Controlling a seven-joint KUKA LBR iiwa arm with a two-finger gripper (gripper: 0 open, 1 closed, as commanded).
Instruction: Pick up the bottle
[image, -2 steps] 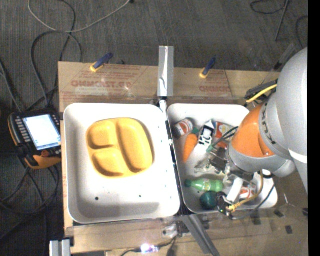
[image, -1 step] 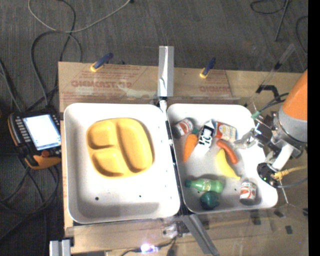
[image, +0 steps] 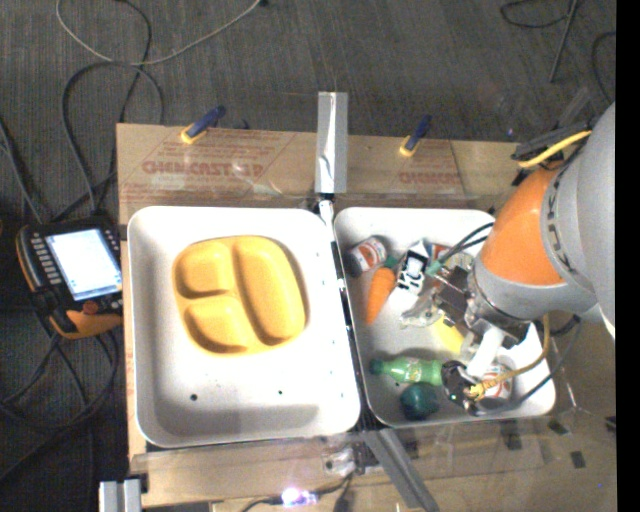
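— Where is the bottle?

— The green bottle (image: 410, 371) lies on its side at the near end of the right bin (image: 440, 216). Its cap points left, toward the wall between the two bins.

— What crowds it?

— A dark green round thing (image: 420, 401) sits just on its near side, very close. Farther off an orange carrot (image: 380, 290) lies tilted. Beyond that, at the far end, are a small can (image: 368, 252) with a red band and a black-and-white packet (image: 412, 268).

— And you?

— My arm (image: 530, 250) comes in from the right and hangs over the middle of that bin, right of the carrot and just far of the bottle. My own wrist covers my jaws, so I cannot tell whether they are wide or closed, or whether they hold anything.

— The other side?

— The left bin (image: 250, 395) holds a yellow divided tray (image: 240, 293), well apart from the bottle.
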